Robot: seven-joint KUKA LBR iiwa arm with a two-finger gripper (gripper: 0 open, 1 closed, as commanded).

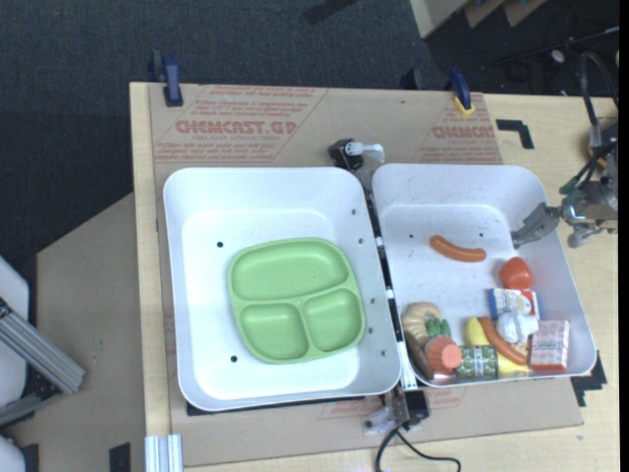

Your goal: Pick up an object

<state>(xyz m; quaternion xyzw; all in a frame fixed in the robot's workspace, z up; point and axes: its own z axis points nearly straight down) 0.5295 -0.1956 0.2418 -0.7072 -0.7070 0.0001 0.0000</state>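
The tool [550, 219] is seen at the right rim of the right bin [462, 180], raised over its upper right corner, with a grey finger slanting down toward the bin floor. Nothing is seen between its fingers, so no object is judged to be held; how far it is open cannot be told at this size. The task is therefore judged to be at its start: an approach is being made, and choosing, grasping and lifting are all left to do. The candidate objects lie in the right bin. A sausage [458, 250] lies alone just left of and slightly below the tool, apart from the rest. A red item [517, 271] sits directly below the tool, and further below it a crowded cluster is packed against the bin's lower edge, including a pink box [548, 346], a bagel [423, 318] and a green can [479, 362]. Well to the tool's left, the left bin [197, 205] bears a green tray [295, 298]. Both bins rest on the desk [246, 116].
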